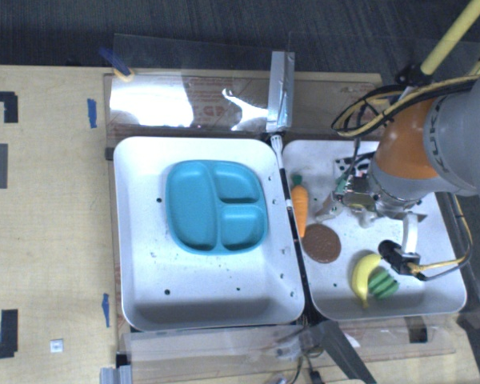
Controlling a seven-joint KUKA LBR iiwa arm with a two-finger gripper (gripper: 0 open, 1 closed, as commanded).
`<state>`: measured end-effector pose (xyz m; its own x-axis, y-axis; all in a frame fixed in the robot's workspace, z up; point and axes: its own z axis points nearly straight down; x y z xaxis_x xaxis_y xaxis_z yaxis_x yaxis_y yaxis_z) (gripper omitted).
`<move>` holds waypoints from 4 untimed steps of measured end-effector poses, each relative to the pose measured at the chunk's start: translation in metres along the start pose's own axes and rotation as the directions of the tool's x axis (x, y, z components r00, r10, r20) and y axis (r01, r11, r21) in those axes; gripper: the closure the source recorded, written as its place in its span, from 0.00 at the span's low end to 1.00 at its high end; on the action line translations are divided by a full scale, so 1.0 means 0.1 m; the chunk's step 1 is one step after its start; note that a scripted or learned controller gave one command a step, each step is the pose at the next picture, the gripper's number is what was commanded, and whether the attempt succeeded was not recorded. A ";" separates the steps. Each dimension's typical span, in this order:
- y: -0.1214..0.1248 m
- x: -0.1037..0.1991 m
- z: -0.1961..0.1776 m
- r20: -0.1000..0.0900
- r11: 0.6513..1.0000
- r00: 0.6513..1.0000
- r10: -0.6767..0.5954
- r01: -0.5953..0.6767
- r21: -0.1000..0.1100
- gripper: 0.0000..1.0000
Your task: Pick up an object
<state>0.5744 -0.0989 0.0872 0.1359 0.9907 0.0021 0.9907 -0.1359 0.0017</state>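
In the right bin (444,294) lie an orange carrot (300,207) against the left wall, a round brown disc (322,243) just below it, and a yellow banana (365,275) with a green piece (383,285) beside it near the front. My gripper (374,211) hangs low over the middle of this bin, under the orange-banded wrist (403,147). It is right of the carrot and up-right of the brown disc. The arm's body hides the gripper's tip. I see no object lifted off the bin floor.
The left bin (144,278) holds a blue divided plate (217,205). A metal divider (280,94) and a clear sheet stand behind the bins. Yellow and black cables (368,106) loop near the wrist, and one cable trails over the right bin's front right.
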 end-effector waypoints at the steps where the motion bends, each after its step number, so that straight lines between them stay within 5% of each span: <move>1: -0.67 -0.20 -0.01 0.003 0.960 0.960 -0.280 0.280 -0.004 0.00; 2: -0.67 -0.20 -0.01 0.003 0.960 0.960 -0.280 0.280 -0.004 0.00; 3: 0.02 -0.42 0.00 0.003 0.962 0.962 -0.273 0.273 -0.004 0.00; 4: 0.91 -0.65 0.05 -0.027 0.911 0.912 -0.409 0.410 0.047 0.00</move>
<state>0.6555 -0.1758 0.0825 -0.2812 0.9592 0.0283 0.9583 0.2822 -0.0448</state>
